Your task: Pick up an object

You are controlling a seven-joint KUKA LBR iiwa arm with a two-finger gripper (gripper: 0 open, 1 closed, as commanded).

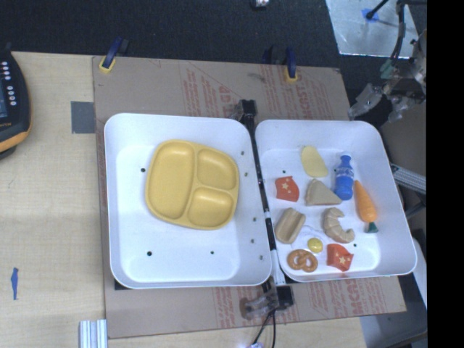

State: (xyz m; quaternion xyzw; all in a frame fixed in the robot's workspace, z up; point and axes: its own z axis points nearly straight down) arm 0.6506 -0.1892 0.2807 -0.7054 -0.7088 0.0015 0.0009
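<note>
Hand (377, 100) hovers by the right white bin's (384, 140) far corner; whether it is wide or narrow I cannot tell. Small toy foods lie below, untouched. Judging by spacing, the upright blue plastic bottle (344, 177) suits a centred, vertical descent.

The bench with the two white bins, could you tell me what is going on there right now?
Nothing is being handled yet. The gripper sits beyond the far right corner of the right bin, which holds small toy foods such as a carrot, a blue bottle and a pretzel. The left bin holds a yellow divided plate.
</note>
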